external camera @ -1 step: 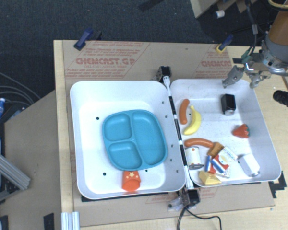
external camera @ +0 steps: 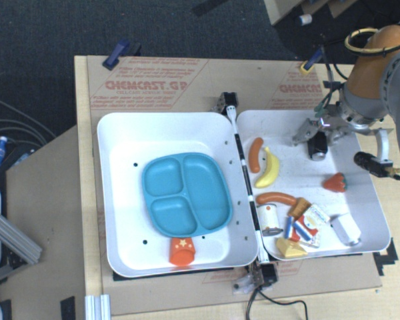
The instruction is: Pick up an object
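1 claw (external camera: 312, 133) over right bin (external camera: 362, 200); banana (external camera: 269, 168) nearby

Dark carpet (external camera: 53, 19) covers the floor across the upper frame. The bench's brown sheet (external camera: 160, 79) reads CHEMCAST GP, with a blue clamp (external camera: 117, 54) on its upper-left edge. Grey cables (external camera: 13, 122) loop at left.

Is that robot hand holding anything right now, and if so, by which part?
Nothing that I can see. The gripper is over the right bin, and the banana and strawberry nearby lie loose on its floor.
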You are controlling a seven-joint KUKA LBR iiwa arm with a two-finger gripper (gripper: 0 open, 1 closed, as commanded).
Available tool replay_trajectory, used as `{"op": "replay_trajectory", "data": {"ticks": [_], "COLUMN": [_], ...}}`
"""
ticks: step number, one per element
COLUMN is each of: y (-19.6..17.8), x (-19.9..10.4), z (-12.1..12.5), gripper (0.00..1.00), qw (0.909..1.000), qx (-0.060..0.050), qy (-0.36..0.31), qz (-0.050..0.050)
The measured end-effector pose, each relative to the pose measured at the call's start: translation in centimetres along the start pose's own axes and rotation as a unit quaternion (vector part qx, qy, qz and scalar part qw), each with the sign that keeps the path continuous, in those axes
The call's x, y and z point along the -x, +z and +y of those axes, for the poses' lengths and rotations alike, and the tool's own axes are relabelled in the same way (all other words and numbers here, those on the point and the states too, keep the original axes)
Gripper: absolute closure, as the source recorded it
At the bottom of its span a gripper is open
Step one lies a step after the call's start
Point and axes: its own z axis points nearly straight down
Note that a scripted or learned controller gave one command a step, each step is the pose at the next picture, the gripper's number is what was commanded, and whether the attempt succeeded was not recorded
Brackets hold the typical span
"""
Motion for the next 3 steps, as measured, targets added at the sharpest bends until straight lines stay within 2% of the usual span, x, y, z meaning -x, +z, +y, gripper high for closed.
{"op": "replay_trajectory", "data": {"ticks": [1, 2, 3], "y": [-1.3, -10.6, -12.2], "x": [0.1, -6.5, -17.0], "z": [0.2, -3.5, -5.7], "gripper": [1.0, 1.0, 1.0], "qw": [1.0, 1.0, 1.0], "qx": [0.003, 0.003, 0.002], "qy": [-0.001, 0.0, -0.001], "qz": [-0.002, -0.002, -0.001]}}
